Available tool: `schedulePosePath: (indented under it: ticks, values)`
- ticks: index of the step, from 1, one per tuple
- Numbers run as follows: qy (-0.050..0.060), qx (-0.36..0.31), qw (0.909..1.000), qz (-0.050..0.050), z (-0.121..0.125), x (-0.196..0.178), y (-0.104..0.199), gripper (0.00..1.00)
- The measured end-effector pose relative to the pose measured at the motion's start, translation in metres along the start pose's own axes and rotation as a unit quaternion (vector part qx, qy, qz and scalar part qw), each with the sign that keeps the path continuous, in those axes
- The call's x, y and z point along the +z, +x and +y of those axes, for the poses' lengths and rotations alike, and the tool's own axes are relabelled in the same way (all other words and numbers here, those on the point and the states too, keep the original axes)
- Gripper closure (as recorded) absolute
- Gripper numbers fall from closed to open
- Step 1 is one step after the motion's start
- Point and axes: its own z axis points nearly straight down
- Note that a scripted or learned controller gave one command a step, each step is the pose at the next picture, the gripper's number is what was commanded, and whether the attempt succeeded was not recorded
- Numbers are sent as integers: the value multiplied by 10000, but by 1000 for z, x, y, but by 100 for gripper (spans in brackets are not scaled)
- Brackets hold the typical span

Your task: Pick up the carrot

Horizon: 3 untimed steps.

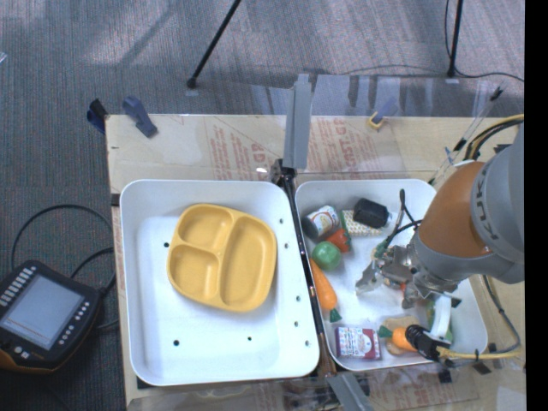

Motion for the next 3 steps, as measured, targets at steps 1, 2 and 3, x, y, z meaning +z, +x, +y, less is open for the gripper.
schedulePosePath:
  ticks: [1,2,3]
  values:
    - [-25,-693,9976,1,12,-53,-41,0]
    - [-64,-786,9969,58,-6,-14,-55,0]
    - [-16,-1040,9946,1,65,1,-16,0]
